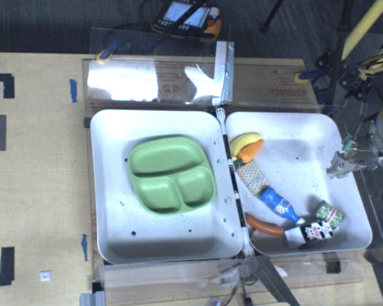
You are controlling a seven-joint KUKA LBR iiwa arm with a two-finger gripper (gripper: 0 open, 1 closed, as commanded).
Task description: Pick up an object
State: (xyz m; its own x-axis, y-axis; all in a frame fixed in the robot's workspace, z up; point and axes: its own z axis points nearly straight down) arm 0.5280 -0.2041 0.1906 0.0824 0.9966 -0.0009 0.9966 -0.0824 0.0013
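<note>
The right white bin (300,123) holds several objects. A yellow banana (244,140) and an orange piece (251,150) lie at its left wall. Below them are a patterned packet (254,177) and a blue bottle (277,204). An orange sausage (265,225) lies along the front left. A black-and-white carton (314,233) and a green can (329,213) sit at the front right. My gripper (343,163) hangs over the bin's right rim, apart from all of them, with nothing seen in it.
The left white bin (108,171) holds a green divided plate (172,173). A clear panel (147,81) and a metal bracket (223,69) stand behind the bins. A handheld controller (185,16) lies at the back. Cables and stands crowd the upper right.
</note>
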